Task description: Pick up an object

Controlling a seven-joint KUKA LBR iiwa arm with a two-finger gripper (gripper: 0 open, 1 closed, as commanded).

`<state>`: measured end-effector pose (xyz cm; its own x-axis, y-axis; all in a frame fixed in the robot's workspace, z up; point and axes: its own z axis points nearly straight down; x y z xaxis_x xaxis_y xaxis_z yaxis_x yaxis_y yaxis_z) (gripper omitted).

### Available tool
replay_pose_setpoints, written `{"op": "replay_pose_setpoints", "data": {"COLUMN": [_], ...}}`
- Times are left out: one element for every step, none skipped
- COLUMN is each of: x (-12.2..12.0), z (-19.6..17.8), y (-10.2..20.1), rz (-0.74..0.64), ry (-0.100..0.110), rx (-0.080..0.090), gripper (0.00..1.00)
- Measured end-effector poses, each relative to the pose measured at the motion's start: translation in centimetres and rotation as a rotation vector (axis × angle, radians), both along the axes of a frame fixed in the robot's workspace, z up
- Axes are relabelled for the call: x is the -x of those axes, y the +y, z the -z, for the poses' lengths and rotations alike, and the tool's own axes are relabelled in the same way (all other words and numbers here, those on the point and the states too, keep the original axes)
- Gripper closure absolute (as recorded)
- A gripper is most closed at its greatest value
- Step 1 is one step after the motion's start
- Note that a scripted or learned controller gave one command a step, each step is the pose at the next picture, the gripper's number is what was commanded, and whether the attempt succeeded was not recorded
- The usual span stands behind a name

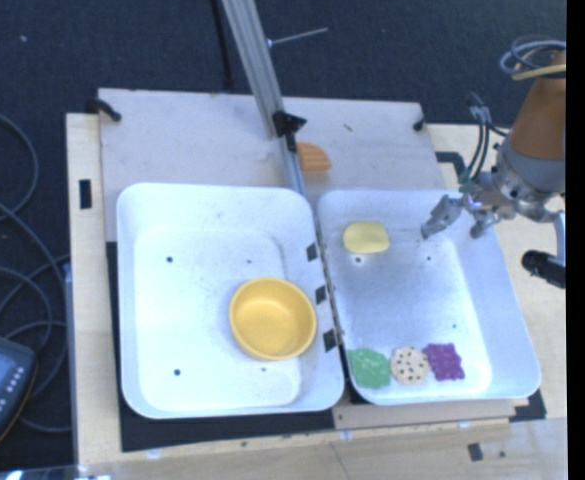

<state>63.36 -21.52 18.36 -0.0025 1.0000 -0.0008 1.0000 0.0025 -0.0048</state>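
Yellow lump (366, 237) lies in the right bin (492, 308), near its far edge and close to the divider between the bins; I judge it the likeliest pick, being the item closest to the jaws (457, 216). These hover over the bin's far right corner with two fingers spread apart and nothing between them, so nothing is held yet. The lump sits alone with bare floor around it, which should leave room for a finger on either side. Three more items line the near edge of the right bin: a green piece (370, 367), a cookie (408, 365) and a purple piece (444, 361), packed side by side, so harder to single out. A yellow bowl (272, 318) rests in the left bin (172, 268), toward its near right corner, farther from the arm
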Motion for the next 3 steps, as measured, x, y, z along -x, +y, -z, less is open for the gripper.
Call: {"op": "replay_pose_setpoints", "data": {"x": [0.6,0.4,0.3], "z": [6.2,4.6,0.2], "y": [-0.4,-0.5,-0.7], "rz": [0.004,0.004,0.003], "ry": [0.0,-0.01,-0.011], "rx": [0.001,0.003,0.001], "gripper": [0.0,1.0,1.0]}}
